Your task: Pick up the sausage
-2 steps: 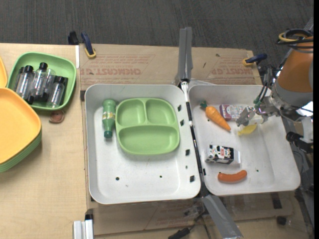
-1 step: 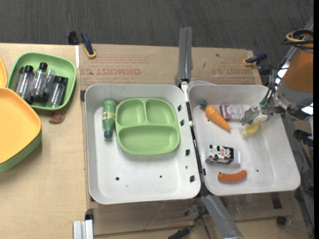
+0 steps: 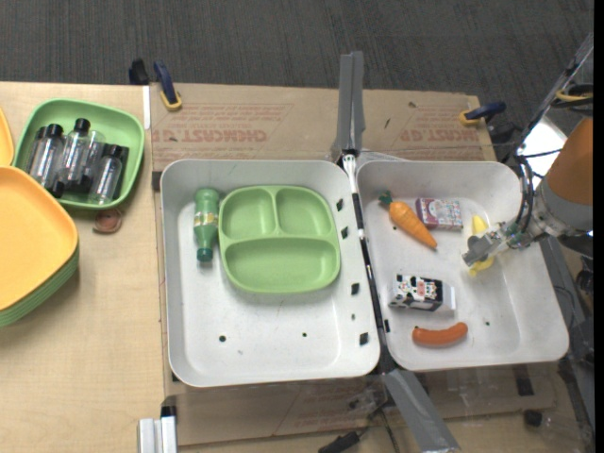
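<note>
The hand [image 3: 479, 249] is hovering in the right bin [image 3: 528, 343], its grip impossible to tell, with the sausage [image 3: 440, 334] lying toward seven o'clock.

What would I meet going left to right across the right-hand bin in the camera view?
Carrot → black-and-white carton → sausage → yellow item → gripper. The purple packet overlaps the carrot's span, so I leave it out.

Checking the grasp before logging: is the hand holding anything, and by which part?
Cannot be told. The hand sits over a yellow item; the sausage lies apart, untouched.
</note>
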Action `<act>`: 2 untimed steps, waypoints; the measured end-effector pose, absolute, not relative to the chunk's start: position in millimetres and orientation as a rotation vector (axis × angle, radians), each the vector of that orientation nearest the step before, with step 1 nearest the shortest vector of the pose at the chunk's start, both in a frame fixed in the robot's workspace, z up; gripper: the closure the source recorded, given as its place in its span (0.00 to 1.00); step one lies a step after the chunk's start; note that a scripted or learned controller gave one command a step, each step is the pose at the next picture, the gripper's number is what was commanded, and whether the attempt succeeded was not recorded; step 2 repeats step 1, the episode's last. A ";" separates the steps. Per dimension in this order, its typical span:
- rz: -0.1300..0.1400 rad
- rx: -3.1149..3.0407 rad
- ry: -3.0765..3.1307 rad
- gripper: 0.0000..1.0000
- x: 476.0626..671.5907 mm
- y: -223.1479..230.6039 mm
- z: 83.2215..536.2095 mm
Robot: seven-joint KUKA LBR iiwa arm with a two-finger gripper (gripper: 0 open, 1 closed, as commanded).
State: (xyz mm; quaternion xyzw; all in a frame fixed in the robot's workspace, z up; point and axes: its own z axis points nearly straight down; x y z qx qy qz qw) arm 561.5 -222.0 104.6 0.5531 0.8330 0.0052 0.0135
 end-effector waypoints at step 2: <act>0.001 1.558 2.729 1.00 540.0 -221.8 107.8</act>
